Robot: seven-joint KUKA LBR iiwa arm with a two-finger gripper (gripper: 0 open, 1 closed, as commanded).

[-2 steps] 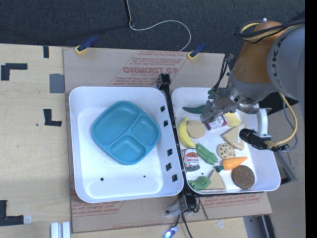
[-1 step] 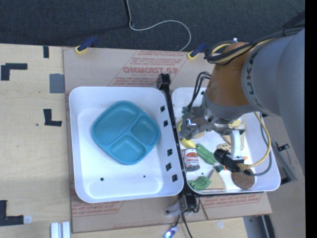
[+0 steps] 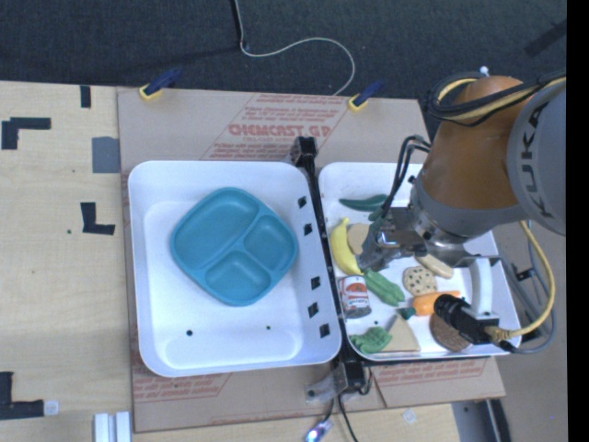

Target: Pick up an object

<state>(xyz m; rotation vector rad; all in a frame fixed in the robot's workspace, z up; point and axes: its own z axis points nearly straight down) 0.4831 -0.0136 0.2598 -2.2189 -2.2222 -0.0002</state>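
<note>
my gripper [image 3: 375,250]: low in right shallow white bin [image 3: 479,353], opening cannot tell
toys: yellow plastic banana [image 3: 343,246] just left of it, green leafy piece [image 3: 385,288] just below
left bin: blue divided plastic plate [image 3: 234,245]

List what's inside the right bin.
In the right bin: a banana, a small can, green pieces, a cookie, an orange piece. The arm covers the bin's right half, and the gripper hides whatever lies beneath it.
</note>
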